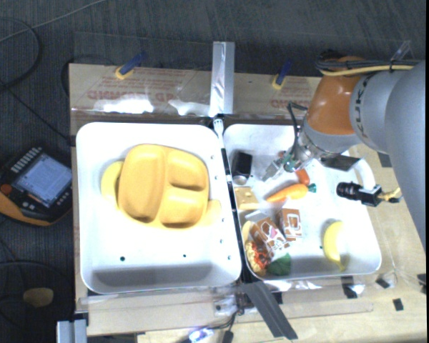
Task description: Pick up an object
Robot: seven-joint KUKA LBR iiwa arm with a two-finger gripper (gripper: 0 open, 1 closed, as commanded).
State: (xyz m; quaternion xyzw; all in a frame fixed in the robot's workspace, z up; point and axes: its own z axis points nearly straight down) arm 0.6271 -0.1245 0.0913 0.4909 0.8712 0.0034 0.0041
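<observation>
Two bins; end effector (292,161) (grip state unclear) hangs just above the carrot (288,191).

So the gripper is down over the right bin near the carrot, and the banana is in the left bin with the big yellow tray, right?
Not quite. In the camera view the banana lies in the right bin, near its lower right corner. The rest holds: the gripper is down over the right bin just above the carrot, and the big yellow tray sits in the left bin.
</observation>
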